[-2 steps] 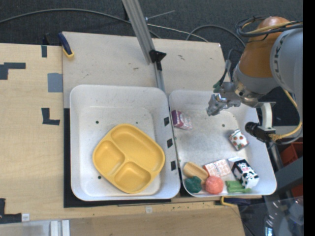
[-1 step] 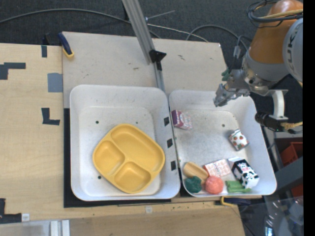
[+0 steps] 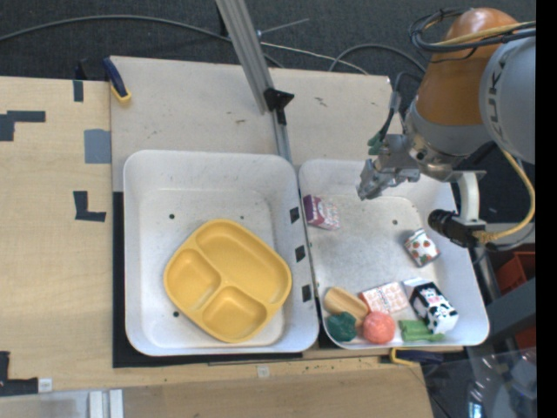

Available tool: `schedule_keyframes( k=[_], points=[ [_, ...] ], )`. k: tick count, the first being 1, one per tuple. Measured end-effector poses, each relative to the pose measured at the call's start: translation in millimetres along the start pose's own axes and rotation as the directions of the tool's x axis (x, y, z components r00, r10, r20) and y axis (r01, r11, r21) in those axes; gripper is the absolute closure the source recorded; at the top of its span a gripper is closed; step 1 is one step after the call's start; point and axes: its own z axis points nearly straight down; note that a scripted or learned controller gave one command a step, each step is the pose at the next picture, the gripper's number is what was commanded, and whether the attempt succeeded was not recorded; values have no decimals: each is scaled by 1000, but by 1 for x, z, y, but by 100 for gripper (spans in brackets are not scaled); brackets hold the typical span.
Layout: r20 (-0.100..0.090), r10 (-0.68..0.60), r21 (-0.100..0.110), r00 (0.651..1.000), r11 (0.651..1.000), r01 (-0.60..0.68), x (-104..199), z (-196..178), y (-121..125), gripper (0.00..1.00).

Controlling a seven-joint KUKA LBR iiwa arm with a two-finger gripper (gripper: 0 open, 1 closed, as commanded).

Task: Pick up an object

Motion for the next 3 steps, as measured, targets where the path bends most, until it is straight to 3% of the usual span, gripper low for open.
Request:
schedule_keyframes(
  k=[3],
  points=[
    [-1,-2,4,1000,1000,2,139,25,-43,100]
  ],
)
